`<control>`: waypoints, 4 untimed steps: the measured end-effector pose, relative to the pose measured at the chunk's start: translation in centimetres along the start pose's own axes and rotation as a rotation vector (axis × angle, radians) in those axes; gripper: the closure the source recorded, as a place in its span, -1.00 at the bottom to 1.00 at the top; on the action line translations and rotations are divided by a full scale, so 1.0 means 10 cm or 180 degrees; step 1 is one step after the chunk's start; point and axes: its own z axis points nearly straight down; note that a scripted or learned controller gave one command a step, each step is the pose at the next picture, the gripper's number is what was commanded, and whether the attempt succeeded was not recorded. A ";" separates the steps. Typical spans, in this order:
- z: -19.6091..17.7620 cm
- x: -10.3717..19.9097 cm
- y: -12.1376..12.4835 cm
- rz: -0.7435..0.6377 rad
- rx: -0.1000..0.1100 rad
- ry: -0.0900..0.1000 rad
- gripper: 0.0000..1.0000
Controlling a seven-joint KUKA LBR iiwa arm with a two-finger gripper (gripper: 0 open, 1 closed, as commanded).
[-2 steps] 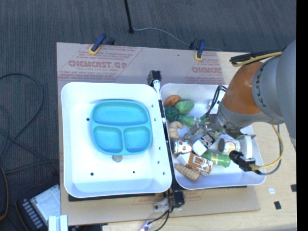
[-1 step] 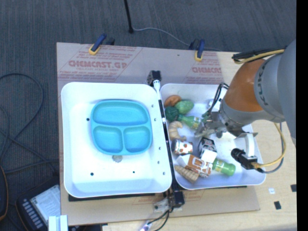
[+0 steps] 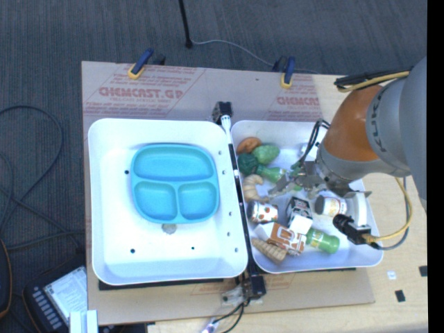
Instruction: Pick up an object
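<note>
Green bottle (image 3: 321,241) lies just below my gripper (image 3: 303,186) in the right bin (image 3: 374,255). I cannot tell my gripper's state. I should drop straight, slowly, onto one toy.

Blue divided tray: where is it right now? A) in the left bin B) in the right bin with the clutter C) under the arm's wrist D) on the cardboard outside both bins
A: the blue divided tray lies flat in the left bin, while the small cluttered items and the arm are over the right bin.
</note>
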 end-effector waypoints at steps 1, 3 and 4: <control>-0.09 0.00 0.00 0.0001 0.0002 -0.0001 1.00; -0.19 0.00 0.00 0.0001 0.0006 -0.0001 1.00; -0.19 0.00 0.00 0.0000 0.0006 -0.0001 -1.00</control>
